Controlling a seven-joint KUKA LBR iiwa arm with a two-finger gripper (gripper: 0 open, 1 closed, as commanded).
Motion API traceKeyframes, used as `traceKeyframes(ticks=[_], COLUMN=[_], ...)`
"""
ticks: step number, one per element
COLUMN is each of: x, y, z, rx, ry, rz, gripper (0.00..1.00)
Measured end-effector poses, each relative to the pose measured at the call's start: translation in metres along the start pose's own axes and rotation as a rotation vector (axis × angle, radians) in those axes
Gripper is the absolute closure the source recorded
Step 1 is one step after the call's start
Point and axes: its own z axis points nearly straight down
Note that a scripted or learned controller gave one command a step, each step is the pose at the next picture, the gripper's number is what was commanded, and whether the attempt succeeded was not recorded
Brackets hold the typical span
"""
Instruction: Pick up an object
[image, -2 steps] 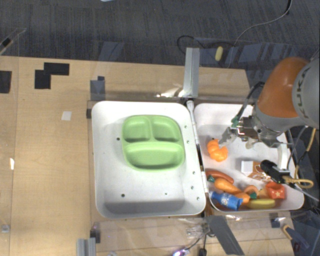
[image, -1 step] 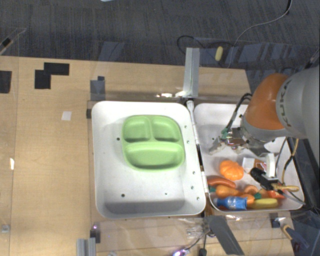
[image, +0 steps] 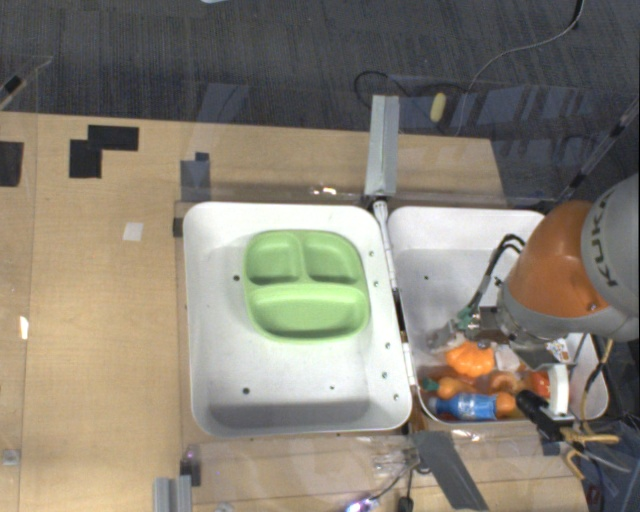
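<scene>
Two white bins are seen side by side: the left bin (image: 215, 300) bears a green divided plate (image: 304, 283). The right bin (image: 440, 260) is reached by the grey arm (image: 575, 265) (orange band above the wrist). Its gripper (image: 478, 328) hangs over a near-side heap; an orange object (image: 470, 358), rounded and glossy, lies just beneath, beside a blue bottle (image: 468, 406). Its grip cannot be told.

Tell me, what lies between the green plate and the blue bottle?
In the camera view, bare white bin floor and the two bins' adjoining walls separate the green plate from the blue bottle.
</scene>
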Motion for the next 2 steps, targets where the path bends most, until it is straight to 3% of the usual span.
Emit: traceKeyframes(ticks=[1,2], x=[0.001,0.065], y=[0.004,0.099], z=[-0.011,-0.094], rx=[-0.011,0.009], ry=[-0.001,0.001], rz=[-0.001,-0.014], gripper=[1.00,1.00])
